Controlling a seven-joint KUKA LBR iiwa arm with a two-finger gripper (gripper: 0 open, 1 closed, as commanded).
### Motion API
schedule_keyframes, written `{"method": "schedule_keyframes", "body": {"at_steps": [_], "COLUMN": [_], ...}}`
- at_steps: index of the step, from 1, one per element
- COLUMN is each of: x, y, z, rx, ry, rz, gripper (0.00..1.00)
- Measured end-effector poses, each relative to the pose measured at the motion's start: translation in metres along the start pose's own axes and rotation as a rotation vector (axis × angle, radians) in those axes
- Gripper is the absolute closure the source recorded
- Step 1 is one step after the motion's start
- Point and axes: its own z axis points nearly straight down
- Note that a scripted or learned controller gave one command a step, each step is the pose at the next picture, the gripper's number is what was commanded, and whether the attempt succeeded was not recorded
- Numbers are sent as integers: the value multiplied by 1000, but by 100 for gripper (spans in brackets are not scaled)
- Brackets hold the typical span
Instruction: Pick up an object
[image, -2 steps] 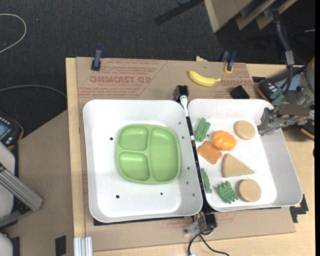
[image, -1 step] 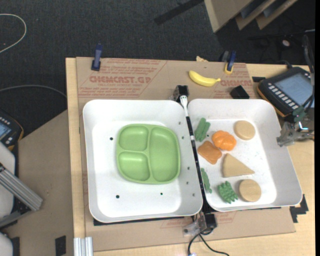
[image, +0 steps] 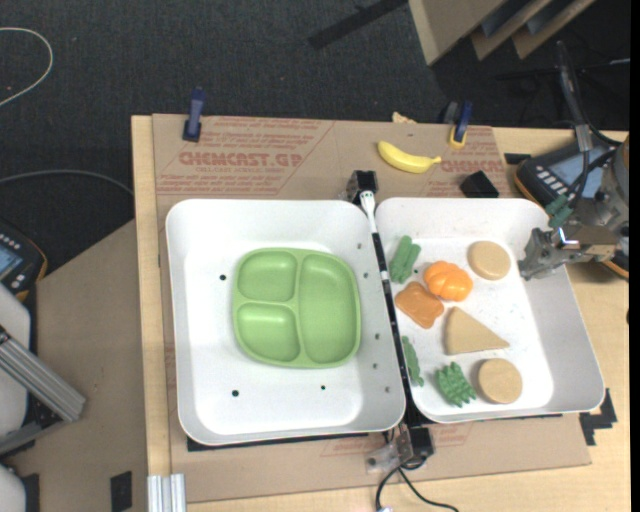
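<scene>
The right bin (image: 560, 330) holds several toy foods: a round tan cookie (image: 489, 260), an orange pepper (image: 447, 280), an orange-brown chunk (image: 418, 304), a tan wedge (image: 470, 334), a second round tan piece (image: 498, 380), a green pod (image: 404, 259) and a leafy green piece (image: 453, 384). My gripper (image: 540, 255) hangs at the right bin's upper right rim, right of the cookie. Nothing shows between its fingers.
The left bin (image: 200, 300) holds a green divided plate (image: 297, 306). A yellow banana (image: 407, 157) lies on the cardboard behind the bins, with a small black object (image: 478, 184) beside it. Blue clamps (image: 193, 114) hold the board's back edge.
</scene>
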Motion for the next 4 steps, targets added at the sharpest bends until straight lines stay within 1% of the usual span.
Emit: {"method": "schedule_keyframes", "body": {"at_steps": [2,3,4], "x": [-3,81,1], "y": [1,1,-2], "z": [-20,-120,-38], "rx": [-4,-9,13], "ry": [-3,2,-2], "rz": [6,-4,16], "gripper": [100,100,100]}}
